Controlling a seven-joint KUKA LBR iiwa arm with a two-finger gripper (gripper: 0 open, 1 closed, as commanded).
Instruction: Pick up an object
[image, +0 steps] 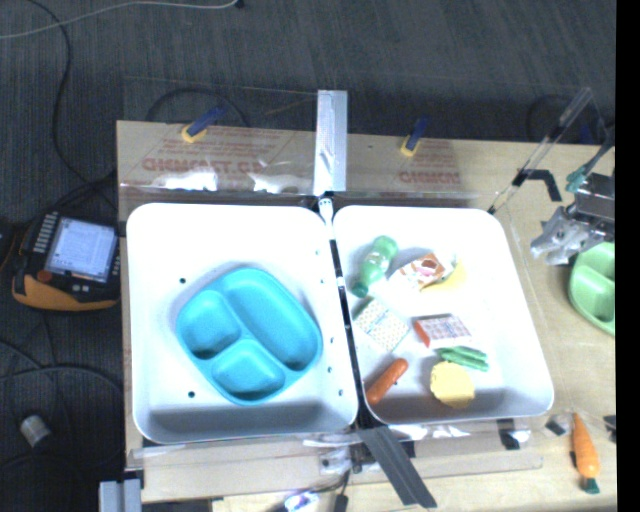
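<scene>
One grey pincer (570, 236) hung at the desk's (525, 175) right edge, beside a green bowl (597, 285) (released or clenched, I could not tell). Next came the right bin (520, 300), where I saw a green bottle (375, 262), a yellow block (452, 384) and an orange piece (387, 377) lying apart. Farther off, the left bin (150, 300) held a blue divided tray (250, 332).

No legible text on any object.

Blue tray (248, 333) in L bin (150, 240); handheld pendant (70, 260) on floor.
</scene>
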